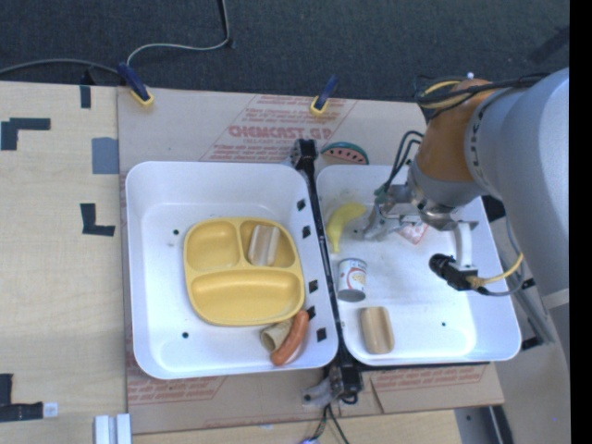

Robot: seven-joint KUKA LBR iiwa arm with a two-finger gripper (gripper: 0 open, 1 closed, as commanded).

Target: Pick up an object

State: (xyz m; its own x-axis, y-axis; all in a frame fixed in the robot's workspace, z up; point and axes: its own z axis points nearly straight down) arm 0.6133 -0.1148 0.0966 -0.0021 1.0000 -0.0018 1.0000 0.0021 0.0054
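Observation:
My gripper [387, 218] reaches into the right bin [481, 340] from the right, low over its upper middle part. A yellow banana [342, 222] lies just left of the gripper, close to the fingers. A small can [351, 278] stands below the banana near the divider. A tan bread roll [376, 329] lies at the bin's front. A red-and-white item [413, 232] shows partly under the wrist. I see nothing held between the fingers.
The left bin [153, 248] holds a yellow divided tray [242, 289] with a bread piece [265, 243] in one compartment. A hot dog sausage [290, 339] and a tan piece lie at its front. A black cable connector [450, 271] hangs off the arm over the right bin.

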